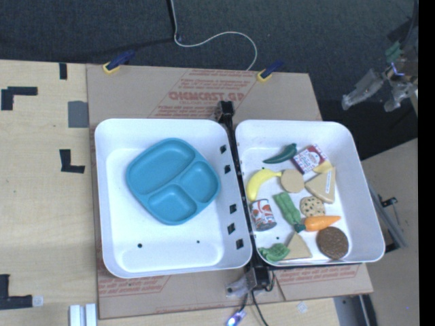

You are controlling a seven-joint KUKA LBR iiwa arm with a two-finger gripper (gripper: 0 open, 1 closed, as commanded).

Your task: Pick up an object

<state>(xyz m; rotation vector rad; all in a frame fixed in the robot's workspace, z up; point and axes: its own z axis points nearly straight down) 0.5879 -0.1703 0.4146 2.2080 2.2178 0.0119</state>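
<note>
The robot's grey gripper point(377, 90) is up at the far right, off the bench and well apart from both bins. It is blurry, so I cannot tell how its jaws stand. Nothing can be seen in it.

The things to pick up all lie in the right white bin point(360, 182). A yellow toy banana point(261, 180) lies near the bin's left wall. Just beyond it is a dark green toy pepper point(281, 155), and beside that a small red and white packet point(307, 159). A little red and white can point(263, 214) lies on the near side of the banana. A long green toy bean point(287, 209) lies next to the can. An orange toy carrot point(321, 222) lies to its right, and a round brown cookie point(332, 242) lies near the bin's near right corner.

The left white bin point(109, 182) holds a blue plastic plate with three sections point(172, 180). The plate lies flat in the middle of that bin.
</note>
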